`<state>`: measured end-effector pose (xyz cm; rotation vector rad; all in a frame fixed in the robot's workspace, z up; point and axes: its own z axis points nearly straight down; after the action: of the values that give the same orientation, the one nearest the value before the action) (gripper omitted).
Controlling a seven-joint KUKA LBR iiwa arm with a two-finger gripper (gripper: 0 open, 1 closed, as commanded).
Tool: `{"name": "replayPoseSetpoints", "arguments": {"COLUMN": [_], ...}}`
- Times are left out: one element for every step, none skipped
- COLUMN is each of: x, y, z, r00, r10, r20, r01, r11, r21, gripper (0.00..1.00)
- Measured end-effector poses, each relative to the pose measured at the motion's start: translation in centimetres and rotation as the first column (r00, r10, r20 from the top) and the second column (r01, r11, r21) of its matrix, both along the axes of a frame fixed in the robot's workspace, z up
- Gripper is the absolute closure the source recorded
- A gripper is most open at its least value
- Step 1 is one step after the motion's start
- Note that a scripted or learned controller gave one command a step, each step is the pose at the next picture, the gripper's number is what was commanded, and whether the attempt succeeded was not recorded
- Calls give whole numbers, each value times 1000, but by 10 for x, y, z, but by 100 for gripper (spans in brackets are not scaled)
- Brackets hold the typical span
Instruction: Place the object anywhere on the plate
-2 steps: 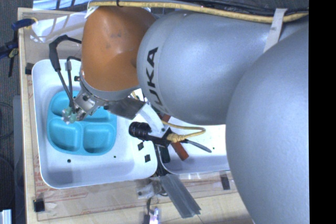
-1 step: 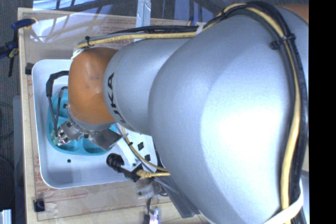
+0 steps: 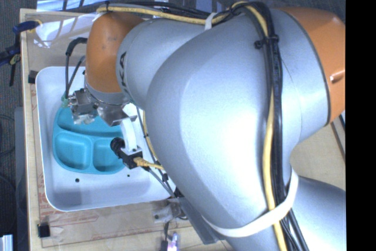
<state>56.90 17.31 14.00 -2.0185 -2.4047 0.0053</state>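
Arm bulk covers most of view; hand [image 3: 88, 107] low over blue divided plate [image 3: 76, 150] in left white bin [image 3: 88, 197], grip state can't tell

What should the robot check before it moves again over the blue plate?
1. Blue plastic plate with compartments lies inside the left shallow white bin: ok.
2. Hand is over the plate's upper edge: ok.
3. Object held in the hand: cannot tell, the wrist hides it.
4. Two near compartments of the plate free for placing: ok.
5. Upper part of the plate free: cannot tell, the grey arm with the orange band covers it.
6. Black cable beside the wrist hangs free of the plate: ok.
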Motion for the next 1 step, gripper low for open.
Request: {"name": "replayPoseSetpoints", "arguments": {"x": [-84], "y": [42], "z": [62], "r00": [945], "r10": [-326], "r20": [-1], "r01": [326], "r11": [945], "r21": [-1], "gripper": [100]}}
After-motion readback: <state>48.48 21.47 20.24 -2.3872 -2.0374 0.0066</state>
